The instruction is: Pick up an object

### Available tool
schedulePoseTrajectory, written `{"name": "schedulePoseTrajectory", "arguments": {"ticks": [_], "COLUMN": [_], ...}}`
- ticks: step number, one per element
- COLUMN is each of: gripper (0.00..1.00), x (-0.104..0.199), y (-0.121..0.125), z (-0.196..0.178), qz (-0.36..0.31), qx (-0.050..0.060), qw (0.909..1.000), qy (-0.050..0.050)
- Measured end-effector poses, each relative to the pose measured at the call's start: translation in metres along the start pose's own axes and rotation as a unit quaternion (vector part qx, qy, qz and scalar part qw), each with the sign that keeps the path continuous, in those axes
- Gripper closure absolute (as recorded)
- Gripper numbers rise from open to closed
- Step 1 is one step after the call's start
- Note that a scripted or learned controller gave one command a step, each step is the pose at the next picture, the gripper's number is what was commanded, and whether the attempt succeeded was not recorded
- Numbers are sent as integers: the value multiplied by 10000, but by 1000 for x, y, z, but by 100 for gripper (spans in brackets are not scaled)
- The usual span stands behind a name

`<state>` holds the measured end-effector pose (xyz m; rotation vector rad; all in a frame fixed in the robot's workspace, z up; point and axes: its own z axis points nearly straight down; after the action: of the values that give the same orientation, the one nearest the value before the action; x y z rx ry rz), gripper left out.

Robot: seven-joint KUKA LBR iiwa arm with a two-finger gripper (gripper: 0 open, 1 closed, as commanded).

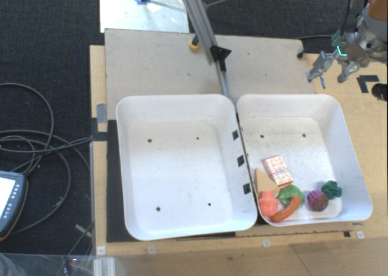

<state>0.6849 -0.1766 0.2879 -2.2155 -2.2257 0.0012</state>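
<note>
Gripper [331, 72]: at the upper right of the view, over the bare bench beyond the right bin's far rim; its two fingers [317, 70] hang spread apart with nothing between them.
Arm [371, 26]: grey, entering from the right edge, above the gripper.
Right bin [348, 141]: white, shallow, below the gripper in the view; its far right corner lies nearest the fingers.
Left bin [176, 165]: white, beside the right bin, down and to the left of the gripper, well apart from it.
Objects, general: all gathered in the right bin's near end, well apart from the gripper, on the far side of the bin from it.
Box [277, 170]: small, red and white, the object nearest the gripper; lies flat, toward the bin's middle.
Wedge [263, 181]: pale tan, just left of the box, touching the cluster below it.
Orange piece [267, 203]: at the near left corner, beside the divider.
Carrot [286, 209]: orange-red, long, lying at a slant along the near wall.
Green leaf [290, 193]: resting on the carrot's upper end.
Purple piece [317, 200]: round, right of the leaf.
Dark green piece [331, 189]: touching the purple piece, farthest right in the cluster.
Bench [260, 68]: tan board beneath both bins and under the gripper.
</note>
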Motion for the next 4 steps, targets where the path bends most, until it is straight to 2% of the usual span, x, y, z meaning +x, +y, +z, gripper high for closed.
{"name": "schedulePoseTrajectory", "arguments": {"ticks": [1,3,4], "gripper": [0,0,0], "x": [0,2,8], "y": [1,-8,-6], "z": [-3,83,143], "qz": [-11,14,-2], "qx": [-18,-1,7], "qw": [10000,10000,10000], "qy": [-9,-5,0]}}
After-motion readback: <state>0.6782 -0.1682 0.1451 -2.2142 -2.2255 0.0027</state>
